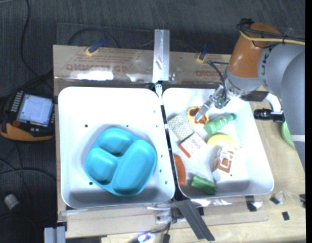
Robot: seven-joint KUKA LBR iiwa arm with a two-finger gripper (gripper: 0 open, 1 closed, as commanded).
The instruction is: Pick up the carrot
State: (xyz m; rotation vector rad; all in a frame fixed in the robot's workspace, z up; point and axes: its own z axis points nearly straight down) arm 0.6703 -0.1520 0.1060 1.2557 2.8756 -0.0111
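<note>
Camera view looks down on a tabletop [70,59] bearing two shallow white bins side by side. Left bin [75,103] holds a blue divided tray [120,160], lying low and right of the bin's middle.

Right bin [264,168] is crowded. The carrot [179,168], an orange elongated piece, lies along the bin's left wall toward the near edge, just left of a green object [203,184] at the bottom. Above it sit a small red-and-white box [192,146] and a checkered packet [180,127]. To the right are a green bottle [219,124], a yellow rounded item [220,139] just below it, and an orange-and-white carton [224,161].

The grey arm [287,80] with its orange band [247,54] reaches in from the right, over the bin's far right corner. The tool [201,116] is low in the upper part of the right bin, tips at an orange-and-white item [195,112] beside the green bottle. Whether its fingers are spread or pressed together cannot be told at this sharpness. The tool stands well apart from the carrot, with the checkered packet and the red-and-white box between them.

Left of the tabletop, on the dark floor, lies a handheld control pendant [29,113] with a lit screen.
</note>
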